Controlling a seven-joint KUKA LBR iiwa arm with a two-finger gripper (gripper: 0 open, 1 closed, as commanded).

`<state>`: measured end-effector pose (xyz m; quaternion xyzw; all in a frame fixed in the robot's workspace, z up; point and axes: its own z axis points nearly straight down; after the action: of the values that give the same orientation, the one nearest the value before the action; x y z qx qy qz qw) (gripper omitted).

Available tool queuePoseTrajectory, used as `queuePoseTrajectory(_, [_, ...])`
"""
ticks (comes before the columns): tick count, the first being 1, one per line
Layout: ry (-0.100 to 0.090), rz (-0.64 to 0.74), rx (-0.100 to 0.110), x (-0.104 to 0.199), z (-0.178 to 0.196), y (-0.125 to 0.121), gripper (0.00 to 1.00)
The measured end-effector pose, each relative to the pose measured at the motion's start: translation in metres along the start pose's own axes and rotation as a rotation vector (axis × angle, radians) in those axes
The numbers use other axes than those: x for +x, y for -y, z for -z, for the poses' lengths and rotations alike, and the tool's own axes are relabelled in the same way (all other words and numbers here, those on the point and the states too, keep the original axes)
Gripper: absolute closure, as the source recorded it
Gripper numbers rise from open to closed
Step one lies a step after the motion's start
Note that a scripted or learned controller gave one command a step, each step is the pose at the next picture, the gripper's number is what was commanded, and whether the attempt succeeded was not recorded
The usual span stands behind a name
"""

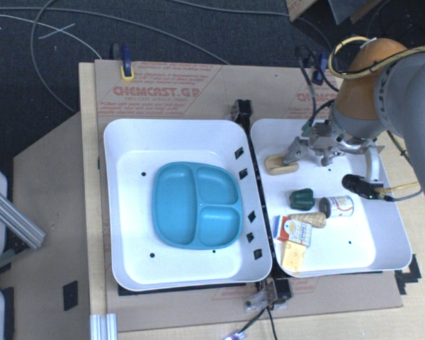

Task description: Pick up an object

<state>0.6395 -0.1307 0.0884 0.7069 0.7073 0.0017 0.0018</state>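
The right bin (pixel 368 250) holds several small items. A tan oblong piece (pixel 281 165) lies near its upper left. Below it are a dark green lump (pixel 302 198), a small can with a red and white label (pixel 338 206), a tan cone (pixel 314 219), a red and white packet (pixel 295 230) and a yellow slice (pixel 292 255). My gripper (pixel 299 154) hangs low over the bin's upper left, just right of and above the tan piece. Nothing is seen held in it.
The left bin (pixel 127 147) holds a blue divided plate (pixel 197 205). A black divider with clips (pixel 249 183) runs between the bins. The grey arm with its orange band (pixel 361 83) covers the right bin's upper right corner. A black part with a yellow cable (pixel 361 185) sticks out below the wrist.
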Motion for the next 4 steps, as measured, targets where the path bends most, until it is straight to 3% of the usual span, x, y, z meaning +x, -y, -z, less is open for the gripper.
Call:
queuePoseTrajectory(1, [-0.001,0.0,-0.006,0.001,0.013,-0.002,1.0])
queuePoseTrajectory(4, [0.001,0.001,-0.003,0.0,0.18,0.004,1.0])
